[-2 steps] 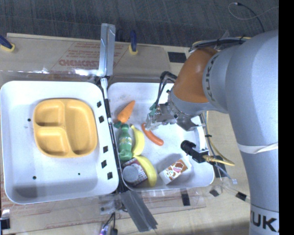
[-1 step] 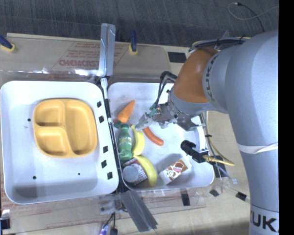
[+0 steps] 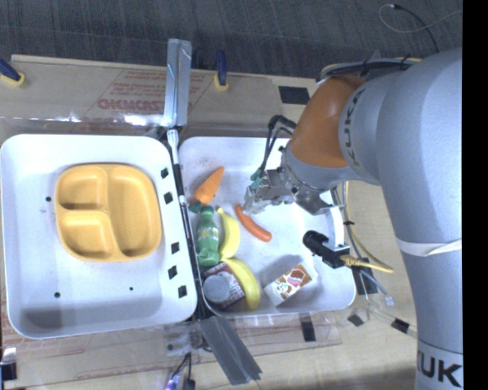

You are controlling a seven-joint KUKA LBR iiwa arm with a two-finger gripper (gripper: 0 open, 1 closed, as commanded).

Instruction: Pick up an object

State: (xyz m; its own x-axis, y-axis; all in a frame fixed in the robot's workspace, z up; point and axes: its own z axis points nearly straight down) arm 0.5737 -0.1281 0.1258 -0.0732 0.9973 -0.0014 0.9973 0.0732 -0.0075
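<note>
Gripper (image 3: 259, 197) of the grey arm is hanging low over the right-hand shallow white bin (image 3: 325, 299), near its middle; whether it is gaping or closed I cannot tell from this slant, and nothing is visibly caught in it.

Nearest candidate: a small orange-red sausage-shaped plastic toy (image 3: 253, 223), lying just below and a touch left of the gripper in the camera view, on bare bin floor. Its long axis is running diagonally, upper left to lower right. Judging by that, a grasp would be wanting to close across the short width, not along the length.

Other pieces in this bin, all looking like smooth moulded play food:
- tapered orange plastic carrot (image 3: 209, 184), up-left of the gripper, point toward the bin's upper wall
- green plastic bottle (image 3: 207, 236), lying against the divider
- two curved yellow plastic bananas (image 3: 229, 233), one beside the bottle, one lower down
- dark round can (image 3: 218, 286), end-on
- small printed carton (image 3: 292, 282), flat-faced, near the lower right corner

Left-hand white bin (image 3: 24, 299) is holding a yellow three-compartment plastic plate (image 3: 108, 212), glossy, rounded corners, well apart from the gripper.
</note>
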